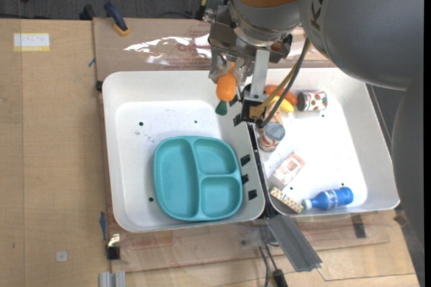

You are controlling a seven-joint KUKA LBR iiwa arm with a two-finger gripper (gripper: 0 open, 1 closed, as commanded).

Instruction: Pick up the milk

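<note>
You have open floor in the left bin [128, 144] only around the teal divided plate [199, 178], which sits toward its near right corner. The right bin [377, 164] has bare floor along its far right side. The end effector [237, 87] hangs over the shared wall between the bins, at their far end. The milk carton [288, 169] lies flat in the right bin's near left part, white with reddish print, close to the shared wall and apart from the blue bottle [330, 199] nearer you. An orange carrot-like toy [227, 87] sits against the end effector; you cannot tell whether it is gripped, as the arm hides that.
</note>
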